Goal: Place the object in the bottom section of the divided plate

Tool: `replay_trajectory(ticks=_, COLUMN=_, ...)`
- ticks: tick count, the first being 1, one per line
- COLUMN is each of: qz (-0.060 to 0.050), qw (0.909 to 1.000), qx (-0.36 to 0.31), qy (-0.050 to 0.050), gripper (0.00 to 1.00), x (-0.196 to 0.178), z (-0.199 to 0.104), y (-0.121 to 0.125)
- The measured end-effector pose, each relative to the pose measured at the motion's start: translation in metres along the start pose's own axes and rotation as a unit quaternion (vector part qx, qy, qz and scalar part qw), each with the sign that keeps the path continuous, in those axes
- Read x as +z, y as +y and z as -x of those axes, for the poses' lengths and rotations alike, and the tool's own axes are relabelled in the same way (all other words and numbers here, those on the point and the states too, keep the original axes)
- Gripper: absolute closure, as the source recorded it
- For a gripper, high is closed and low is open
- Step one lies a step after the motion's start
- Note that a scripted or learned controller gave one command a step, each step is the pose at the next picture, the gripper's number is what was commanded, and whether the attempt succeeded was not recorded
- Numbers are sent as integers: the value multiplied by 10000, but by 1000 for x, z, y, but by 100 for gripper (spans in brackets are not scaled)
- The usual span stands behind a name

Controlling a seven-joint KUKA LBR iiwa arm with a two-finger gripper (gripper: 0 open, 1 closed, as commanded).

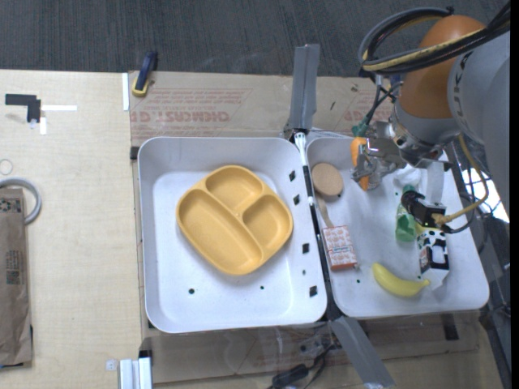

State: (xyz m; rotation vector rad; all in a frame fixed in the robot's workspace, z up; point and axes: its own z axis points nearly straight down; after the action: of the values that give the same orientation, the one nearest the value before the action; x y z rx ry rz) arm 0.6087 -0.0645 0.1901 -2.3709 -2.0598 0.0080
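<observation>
The grey KUKA arm (462,63) reaches over the right bin (466,294). In the left bin (154,241) lies the yellow divided plate (233,217), its sections bare. In the right bin lie a banana (399,282), a red-and-white packet (339,247) and a round tan wooden spoon (328,181). The gripper (366,164) sits beside a small orange object (359,148) near the bin's far edge; whether its jaws are released or clenched I cannot tell.

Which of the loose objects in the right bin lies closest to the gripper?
The orange object, right at the gripper. The round brown disc, the banana and the red packet lie farther away.
</observation>
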Motion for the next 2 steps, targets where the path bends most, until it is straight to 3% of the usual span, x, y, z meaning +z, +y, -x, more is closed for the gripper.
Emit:
replay_trajectory(ticks=1, qz=6, qw=9993, qx=380, qy=2, gripper=100, x=-148, z=32, y=-38)
replay_trajectory(ticks=2, qz=6, qw=9995, qx=302, qy=0, gripper=100, x=-120, z=32, y=-1)
